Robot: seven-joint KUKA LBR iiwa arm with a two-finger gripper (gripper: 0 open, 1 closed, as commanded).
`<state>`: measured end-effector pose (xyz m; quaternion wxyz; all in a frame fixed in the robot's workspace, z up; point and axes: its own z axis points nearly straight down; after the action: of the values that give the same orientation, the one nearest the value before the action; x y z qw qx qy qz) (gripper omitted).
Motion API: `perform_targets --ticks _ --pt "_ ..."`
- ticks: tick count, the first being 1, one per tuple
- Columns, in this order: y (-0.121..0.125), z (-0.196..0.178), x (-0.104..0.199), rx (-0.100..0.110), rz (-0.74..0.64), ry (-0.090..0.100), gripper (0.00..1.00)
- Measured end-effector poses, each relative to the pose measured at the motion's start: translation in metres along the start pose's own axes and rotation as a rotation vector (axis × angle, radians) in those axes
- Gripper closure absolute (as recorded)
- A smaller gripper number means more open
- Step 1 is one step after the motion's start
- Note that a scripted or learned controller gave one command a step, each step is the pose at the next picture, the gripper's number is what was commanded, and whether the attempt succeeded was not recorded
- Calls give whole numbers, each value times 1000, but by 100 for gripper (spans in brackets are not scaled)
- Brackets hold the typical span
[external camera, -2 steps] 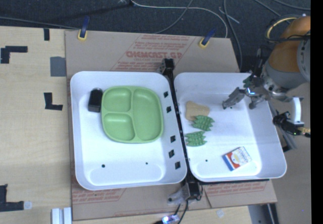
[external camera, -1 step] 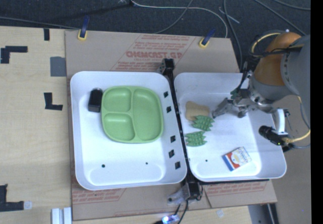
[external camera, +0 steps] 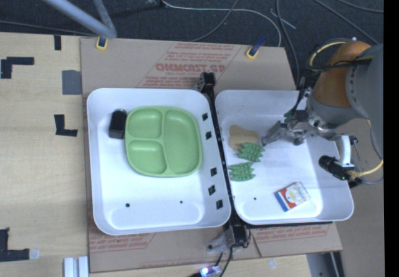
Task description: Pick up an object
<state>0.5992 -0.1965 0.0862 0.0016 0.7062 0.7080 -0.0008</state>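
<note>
In the right bin (external camera: 324,210), a tan lump (external camera: 239,136) lies against the left wall. Two green leafy pieces lie just below it, one (external camera: 250,151) above the other (external camera: 241,172). A small red, white and blue packet (external camera: 292,196) rests near the bin's front right. My gripper (external camera: 267,139) reaches in from the right and hangs low over the bin, its tip just right of the upper leafy piece and the tan lump. Nothing shows held in it.
The left bin (external camera: 100,145) holds a green divided plate (external camera: 164,141) and a small black block (external camera: 117,123) to its left. A black divider (external camera: 215,145) runs between the bins. Cables trail behind the bench, and the arm's orange band (external camera: 340,79) sits at the right.
</note>
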Motion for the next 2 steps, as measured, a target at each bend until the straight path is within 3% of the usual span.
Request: perform_targets --ticks 1,2 --pt "1 -11 0 -4 -1 -2 100" --pt "-6 -59 -3 -2 2 3 100"
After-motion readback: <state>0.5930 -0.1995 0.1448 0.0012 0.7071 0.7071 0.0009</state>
